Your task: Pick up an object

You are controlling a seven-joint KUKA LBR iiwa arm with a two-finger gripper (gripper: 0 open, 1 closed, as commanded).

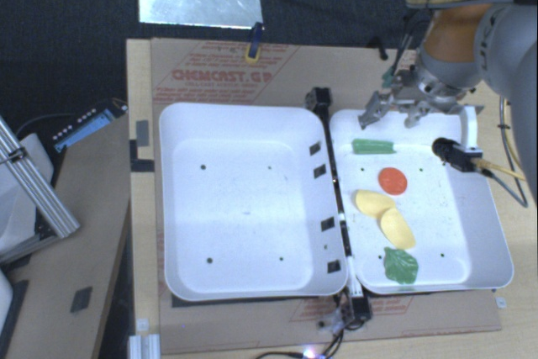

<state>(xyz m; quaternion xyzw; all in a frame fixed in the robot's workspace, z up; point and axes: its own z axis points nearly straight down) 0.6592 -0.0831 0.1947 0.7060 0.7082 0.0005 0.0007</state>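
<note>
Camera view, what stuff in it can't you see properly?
All in the camera view:
- Grey arm with orange band: cut off by the right edge.
- Shallow white right bin: far rim partly hidden behind the two-finger gripper.
- Two yellow oval lumps: touching or overlapping, too small to tell.
- Crumpled green piece: too small to name.

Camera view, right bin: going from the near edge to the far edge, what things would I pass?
Green leafy piece → nearer yellow piece → farther yellow piece → red disc → green stick.
</note>
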